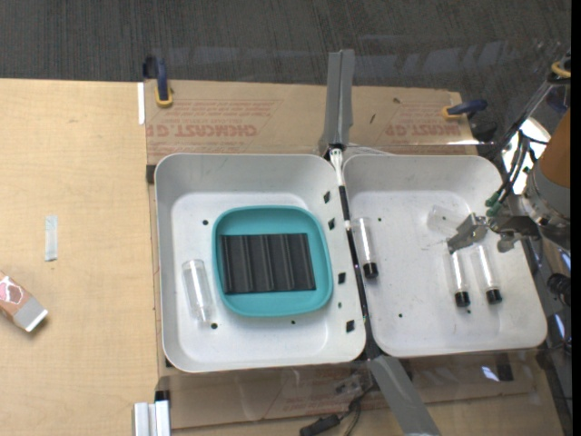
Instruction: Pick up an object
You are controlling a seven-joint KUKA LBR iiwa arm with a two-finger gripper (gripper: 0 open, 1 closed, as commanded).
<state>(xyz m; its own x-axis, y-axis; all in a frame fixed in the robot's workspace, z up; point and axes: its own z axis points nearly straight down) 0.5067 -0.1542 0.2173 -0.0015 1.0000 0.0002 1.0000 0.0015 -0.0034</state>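
**Inspector:** State the position of the gripper (474, 232).

**Assistant:** It sits over the right bin (399, 334), reaching in from the right edge, low near the upper ends of two clear tubes (477, 275) that lie side by side with their dark caps toward the front. Whether its jaws are open or closed, I cannot tell; the metal parts blur together against the white floor. Nothing can be seen held between them.

**Inspector:** Other candidates for picking?

**Assistant:** A third clear tube (364, 248) lies along the right bin's left wall. In the left bin (177, 334) there is a teal tray (270, 262) with a dark ribbed insert, and a clear vial (196, 289) just beside its left side. On the tabletop (73, 334), well apart from both bins, lie a small grey strip (51, 238) and a small pink-and-white packet (20, 303).

**Inspector:** Risks from here?

**Assistant:** In my judgement, three. The paired tubes lie close together, so the jaws may straddle both or wedge between them and lift neither. The tubes are round and smooth, so a grip near the end may let one roll or slip out on the lift. Their transparency also makes them hard to locate precisely, so the descent may land off-centre and merely push them across the floor.
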